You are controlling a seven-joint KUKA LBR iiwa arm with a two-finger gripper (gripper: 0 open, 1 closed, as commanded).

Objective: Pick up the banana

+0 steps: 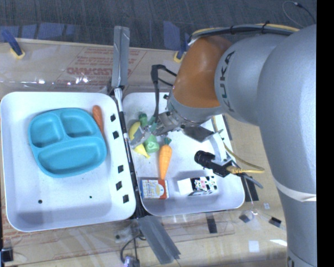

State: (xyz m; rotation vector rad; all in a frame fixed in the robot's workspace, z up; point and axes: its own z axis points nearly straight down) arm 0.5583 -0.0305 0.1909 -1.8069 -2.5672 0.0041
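- Nearest the camera, against the front wall of the right-hand shallow white plastic bin [234,196], stand a small orange-and-white carton [153,189] and, beside it, a small white box with black markings [198,185]; both sit in front of the banana, out of the way of a reach.
- Just behind the carton lies a long orange toy carrot [165,159], its green top pointing back toward the banana and lying just beside it, which crowds the grasp.
- The small yellow toy banana [136,133] lies on the floor of the right bin, close to the wall it shares with the left bin, touching a green toy piece [151,146].
- The metal two-finger claw [153,129] hangs just to the right of the banana, aimed into the cluster; whether its fingers stand apart or together cannot be told, as they blur into the toys, and nothing shows the banana between them.
- The grey arm with its orange band [200,77] arches over the right bin behind the banana, hiding the bin's back.
- Left of the banana, across the wall, the left white bin [22,204] holds a blue three-compartment plastic tray [67,141] and a second small orange carrot [98,117].
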